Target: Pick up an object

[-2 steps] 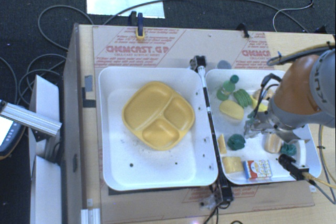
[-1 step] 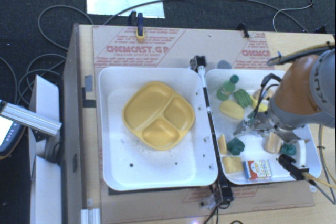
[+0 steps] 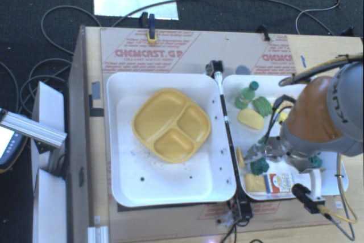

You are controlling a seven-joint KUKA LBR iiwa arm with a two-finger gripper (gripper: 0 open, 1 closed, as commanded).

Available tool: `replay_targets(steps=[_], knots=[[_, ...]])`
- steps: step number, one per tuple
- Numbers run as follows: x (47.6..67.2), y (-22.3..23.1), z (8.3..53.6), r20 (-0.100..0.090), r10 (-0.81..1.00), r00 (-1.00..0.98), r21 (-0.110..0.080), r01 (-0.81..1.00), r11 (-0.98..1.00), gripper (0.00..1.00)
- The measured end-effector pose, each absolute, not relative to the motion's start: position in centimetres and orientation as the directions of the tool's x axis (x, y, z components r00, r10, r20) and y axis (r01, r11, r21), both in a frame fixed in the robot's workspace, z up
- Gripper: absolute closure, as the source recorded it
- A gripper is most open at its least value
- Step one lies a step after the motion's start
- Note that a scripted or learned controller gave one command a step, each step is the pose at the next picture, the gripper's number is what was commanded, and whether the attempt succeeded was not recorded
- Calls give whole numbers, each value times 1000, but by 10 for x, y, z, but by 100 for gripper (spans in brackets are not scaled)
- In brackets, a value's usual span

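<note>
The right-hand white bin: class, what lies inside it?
The right white bin holds a green bottle, a yellow lump, a dark green piece and a white carton. The grey arm covers the rest.

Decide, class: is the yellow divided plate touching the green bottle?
Apart. The camera view shows the yellow divided plate in the left bin, the green bottle in the right bin, with both bins' rims between them.

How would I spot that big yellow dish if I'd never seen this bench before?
Find the two white bins side by side and take the left bin, away from the arm. The yellow divided plate lies in its middle. It is far larger than the small items in the right bin and has three compartments.
</note>
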State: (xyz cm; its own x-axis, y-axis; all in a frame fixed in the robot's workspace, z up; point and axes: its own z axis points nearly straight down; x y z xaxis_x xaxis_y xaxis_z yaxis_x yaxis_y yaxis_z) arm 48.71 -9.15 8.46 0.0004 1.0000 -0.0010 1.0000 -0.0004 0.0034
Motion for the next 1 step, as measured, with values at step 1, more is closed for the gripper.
replay_targets(steps=[1], knots=[[588,-112,85,-1,1000,-3,3,1000,3,0]])
